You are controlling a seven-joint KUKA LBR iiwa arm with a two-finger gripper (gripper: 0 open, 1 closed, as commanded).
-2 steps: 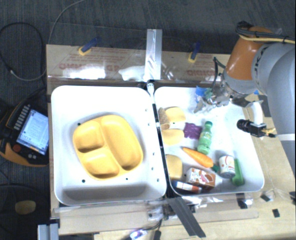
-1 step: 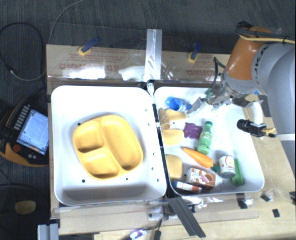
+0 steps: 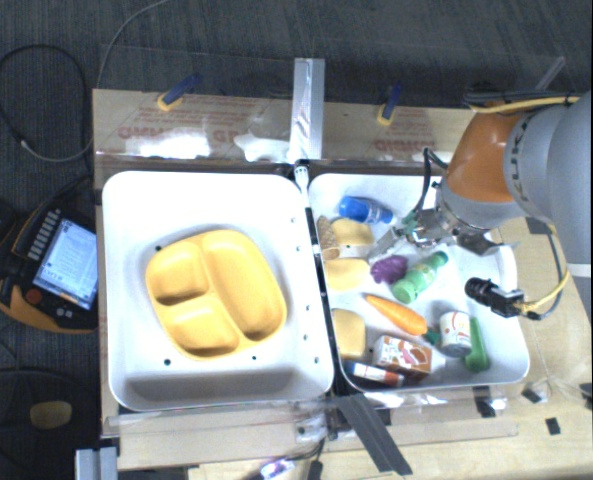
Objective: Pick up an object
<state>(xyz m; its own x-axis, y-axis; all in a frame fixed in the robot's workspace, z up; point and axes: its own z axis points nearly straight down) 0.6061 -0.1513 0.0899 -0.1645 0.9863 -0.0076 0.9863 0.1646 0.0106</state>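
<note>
The gripper (image 3: 413, 230) hangs low over the upper middle of the right bin (image 3: 511, 363), the arm (image 3: 536, 168) coming in from the right with its orange band (image 3: 481, 163) just behind the wrist. Whether the jaws are open or shut cannot be told; the metal parts blur together and nothing shows clearly between them.

Closest, just below and a little left of it, sits a purple lump (image 3: 388, 267). Touching that on the right is a green bottle (image 3: 417, 278), its long axis slanting from lower left up to upper right, with the cap end up toward the gripper. Just above and left lies a blue bottle (image 3: 361, 209), lying roughly level, long axis left to right. Left of the gripper, pale yellow foods (image 3: 344, 238) crowd the bin's left wall.

Further below, a carrot (image 3: 396, 314) lies slantwise, thick end to the lower right. Beyond it are a small can (image 3: 455, 332), a green stick (image 3: 475, 343) and a red carton (image 3: 404, 355); a marker (image 3: 374, 374) lies at the near wall, partly tucked under the carton.

Well to the left, the left bin (image 3: 126, 208) holds a yellow tray (image 3: 214, 291) with three compartments.
</note>
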